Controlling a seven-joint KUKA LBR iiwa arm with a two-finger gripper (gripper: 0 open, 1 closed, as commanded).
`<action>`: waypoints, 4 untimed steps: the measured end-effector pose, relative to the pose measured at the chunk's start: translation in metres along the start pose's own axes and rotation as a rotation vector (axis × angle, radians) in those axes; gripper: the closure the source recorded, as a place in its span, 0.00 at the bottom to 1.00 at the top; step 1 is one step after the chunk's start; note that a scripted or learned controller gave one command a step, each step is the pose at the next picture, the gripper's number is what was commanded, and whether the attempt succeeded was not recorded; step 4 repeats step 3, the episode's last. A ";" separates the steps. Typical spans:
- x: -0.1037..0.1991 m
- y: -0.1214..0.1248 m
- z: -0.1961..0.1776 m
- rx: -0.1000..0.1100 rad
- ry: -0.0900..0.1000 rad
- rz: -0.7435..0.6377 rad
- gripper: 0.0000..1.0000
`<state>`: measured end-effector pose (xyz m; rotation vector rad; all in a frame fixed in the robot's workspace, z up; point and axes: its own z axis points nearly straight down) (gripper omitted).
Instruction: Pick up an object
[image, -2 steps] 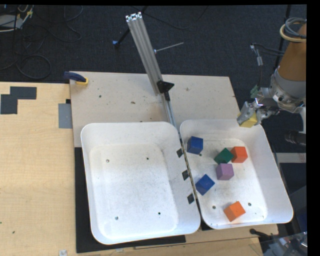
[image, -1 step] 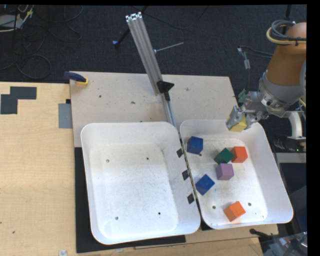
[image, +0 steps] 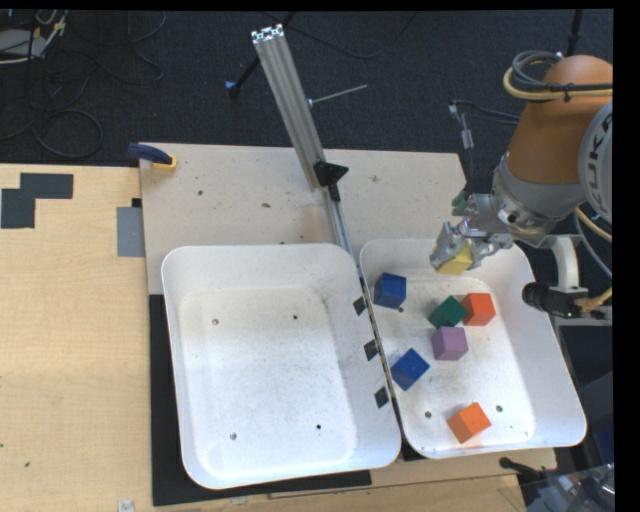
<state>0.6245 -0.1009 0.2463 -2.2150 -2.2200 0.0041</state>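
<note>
2 bins: a left bin (image: 190, 300) and a right bin (image: 560, 400), shallow and white, side by side on the worktop (image: 230, 195), their inner rims touching near the middle of the frame.
Right bin contents: 6 loose cubes – a blue cube (image: 390, 290) near the upper left corner, a second blue cube (image: 409, 368) lower down by the left wall, a green cube (image: 447, 312) touching a red-orange cube (image: 479, 308) on its right, a purple cube (image: 449, 342) just below the green one, and an orange cube (image: 468, 421) alone near the lower edge.
Arm: the grey arm with its orange band (image: 560, 115) enters from the upper right of the frame and slants down to the top edge of the right bin.
Gripper: the gripper (image: 458, 252) sits over the upper part of the right bin, its fingers pressed onto a yellow block (image: 457, 262) – the block shows between them, just under the metal tips.
Yellow block: upper middle of the right bin, apart from the other cubes; whether it rests on the bin floor or is lifted clear cannot be told.
Worktop extras: a slanted aluminium bar (image: 290, 100) rises from between the bins toward the top of the frame, and a blue and yellow clamp (image: 152, 155) grips the worktop's upper left corner.
Surroundings: dark carpet with black cables (image: 60, 125) fills the top of the frame.
</note>
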 end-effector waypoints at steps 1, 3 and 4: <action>0.044 -0.028 -0.001 0.000 0.001 -0.001 1.00; 0.142 -0.063 0.022 0.002 -0.001 -0.001 1.00; 0.142 -0.063 0.022 0.002 -0.001 -0.001 1.00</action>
